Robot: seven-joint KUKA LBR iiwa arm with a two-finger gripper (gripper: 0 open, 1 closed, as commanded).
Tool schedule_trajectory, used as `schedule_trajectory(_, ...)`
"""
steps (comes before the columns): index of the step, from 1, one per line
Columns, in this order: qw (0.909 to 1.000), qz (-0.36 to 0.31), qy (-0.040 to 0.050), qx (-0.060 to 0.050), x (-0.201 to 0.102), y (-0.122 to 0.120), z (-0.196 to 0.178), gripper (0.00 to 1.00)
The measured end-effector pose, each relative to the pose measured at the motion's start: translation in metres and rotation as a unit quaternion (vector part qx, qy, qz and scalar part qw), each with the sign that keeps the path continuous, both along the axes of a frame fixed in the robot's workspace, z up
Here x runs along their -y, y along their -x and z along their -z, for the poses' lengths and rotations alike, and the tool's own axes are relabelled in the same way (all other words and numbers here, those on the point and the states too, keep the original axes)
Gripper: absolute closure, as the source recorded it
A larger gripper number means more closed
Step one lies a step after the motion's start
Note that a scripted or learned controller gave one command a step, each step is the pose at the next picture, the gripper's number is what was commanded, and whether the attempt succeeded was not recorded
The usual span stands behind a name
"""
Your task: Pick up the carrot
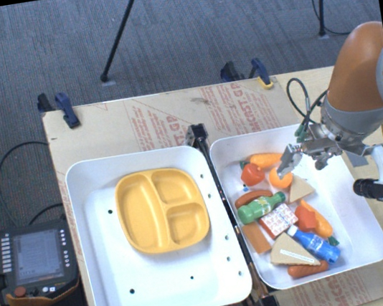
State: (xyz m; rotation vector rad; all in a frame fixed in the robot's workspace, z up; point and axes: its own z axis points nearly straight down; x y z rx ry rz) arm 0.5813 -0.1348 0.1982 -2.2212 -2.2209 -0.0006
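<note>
The carrot [265, 159], a long orange tapered piece, lies along the far edge of the right bin [356, 230], among other toy food. My gripper [291, 161] hangs over that bin just right of the carrot's right end, above an orange slice [279, 178]. Nothing shows as held. The grey arm with its orange band [359, 70] reaches in from the right.
The right bin also holds a red pepper [251, 173], a green bottle [260, 207], a blue bottle [314, 244], sandwich wedges [294, 255], a sausage and another orange piece [313, 217]. A yellow divided plate [162, 209] sits in the left bin [112, 285].
</note>
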Motion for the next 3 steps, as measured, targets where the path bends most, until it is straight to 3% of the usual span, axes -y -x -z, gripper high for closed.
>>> schedule_trajectory(1,0.9978,0.066,0.0001,-0.002,0.037,-0.045,0.113,0.0)
schedule_trajectory(2,0.9979,0.065,-0.0005,0.0,0.037,-0.047,0.101,1.0)
schedule_trajectory(3,0.9987,0.051,-0.0009,0.001,-0.101,-0.063,0.009,1.0)
